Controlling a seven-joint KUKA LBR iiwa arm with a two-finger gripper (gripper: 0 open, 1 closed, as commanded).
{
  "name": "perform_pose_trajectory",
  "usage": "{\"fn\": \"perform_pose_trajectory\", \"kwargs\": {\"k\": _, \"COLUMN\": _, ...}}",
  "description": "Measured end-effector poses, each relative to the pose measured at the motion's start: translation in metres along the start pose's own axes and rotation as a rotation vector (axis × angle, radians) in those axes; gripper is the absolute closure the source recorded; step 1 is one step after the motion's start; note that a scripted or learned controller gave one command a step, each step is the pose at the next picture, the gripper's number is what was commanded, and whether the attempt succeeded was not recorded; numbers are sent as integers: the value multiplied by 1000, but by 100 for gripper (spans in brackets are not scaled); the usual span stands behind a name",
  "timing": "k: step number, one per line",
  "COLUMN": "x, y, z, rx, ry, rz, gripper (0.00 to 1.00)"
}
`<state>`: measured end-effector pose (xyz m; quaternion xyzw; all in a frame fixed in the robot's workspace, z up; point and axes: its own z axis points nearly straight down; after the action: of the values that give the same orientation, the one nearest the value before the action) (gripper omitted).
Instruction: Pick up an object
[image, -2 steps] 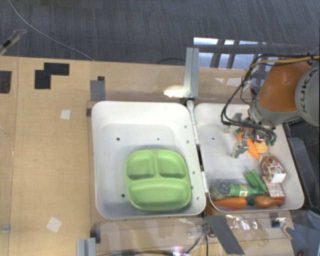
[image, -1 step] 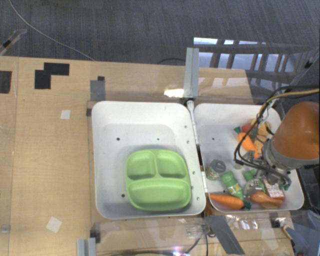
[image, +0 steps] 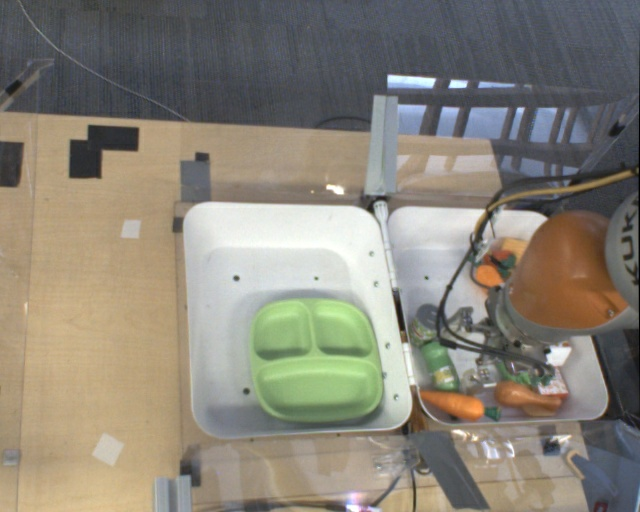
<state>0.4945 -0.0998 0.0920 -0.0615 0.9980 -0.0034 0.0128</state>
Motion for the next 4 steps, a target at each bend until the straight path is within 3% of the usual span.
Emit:
{"fn": "perform_pose_trajectory", "kwargs": {"k": 1, "x": -78, "y": 1, "z": 3, "rx": -5, "ry": 4, "rz": -320, "gripper": 0}}
{"fn": "perform_pose_trajectory", "kwargs": {"k": 2, "x": -156, "y": -14, "z": 8, "rx": -11, "ry": 10, "rz": -487, "gripper": 0}}
{"fn": "perform_pose_trajectory", "kwargs": {"k": 3, "x": -106, "y": -49, "z": 5, "rx": -8, "ry": 10, "rz": -548, "gripper": 0}}
{"fn": "perform_pose_trajectory", "kwargs": {"k": 4, "x": -41, "y": -110, "z": -3, "rx": -10, "ry": 14, "rz": -647, "gripper": 0}}
